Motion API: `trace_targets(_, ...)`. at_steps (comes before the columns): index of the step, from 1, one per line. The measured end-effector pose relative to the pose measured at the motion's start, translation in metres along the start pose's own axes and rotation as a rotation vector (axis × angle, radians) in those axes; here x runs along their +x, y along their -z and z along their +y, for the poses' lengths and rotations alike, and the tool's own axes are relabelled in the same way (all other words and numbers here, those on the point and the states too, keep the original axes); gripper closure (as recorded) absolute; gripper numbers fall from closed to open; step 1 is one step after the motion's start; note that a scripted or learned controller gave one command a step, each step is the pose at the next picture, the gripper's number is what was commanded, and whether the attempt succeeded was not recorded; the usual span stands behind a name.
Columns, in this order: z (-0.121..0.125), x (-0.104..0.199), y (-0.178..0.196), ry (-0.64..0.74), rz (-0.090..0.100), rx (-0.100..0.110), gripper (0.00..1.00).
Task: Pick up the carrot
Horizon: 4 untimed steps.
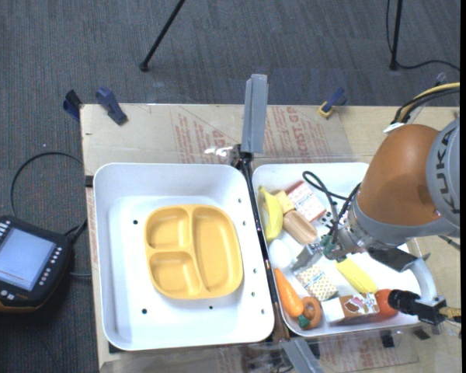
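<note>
Overhead view of the worktop (171,130) with 2 white bins. I saw the left bin (116,208) holding a yellow divided plate (193,251), and the right bin (349,169) crowded with toy food. The carrot (288,292) lay in the right bin's near-left corner, close along the wall shared with the left bin, its thin orange tip pointing away from the camera and its thick end touching a round orange-brown piece (311,311). A patterned packet (320,283) lay just beside it on the right, and a banana (271,212) lay farther back along the same wall. The end effector (320,249) hung over the middle of the right bin, near the carrot but apart from it and off to its upper right; I could not tell whether it was apart or together, and nothing showed as held in it. I judged the step in hand to be the approach. To do it well, I would have brought the end effector across toward the shared wall, centred it over the carrot's mid-length, and turned the wrist so the closing line ran across the carrot's narrow width, not along it. The risks I weighed were a jaw striking the bin wall and the packet being caught in the same pinch.
</note>
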State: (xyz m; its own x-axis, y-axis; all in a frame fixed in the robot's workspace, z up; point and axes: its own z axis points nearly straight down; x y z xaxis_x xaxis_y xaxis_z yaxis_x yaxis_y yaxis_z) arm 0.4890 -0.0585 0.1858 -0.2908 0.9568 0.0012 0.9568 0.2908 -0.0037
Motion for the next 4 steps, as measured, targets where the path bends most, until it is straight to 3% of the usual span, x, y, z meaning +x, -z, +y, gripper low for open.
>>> trace_targets(1, -0.023, -0.023, -0.065, 0.143, 0.003, 0.004, 0.00)
trace_targets(2, -0.007, 0.020, 0.001, 0.600, -0.001, -0.003, 0.00)
trace_targets(3, -0.023, -0.021, -0.077, 0.661, 0.004, 0.003, 0.00)
trace_targets(4, -0.021, -0.022, -0.066, 0.654, 0.003, -0.002, 1.00)
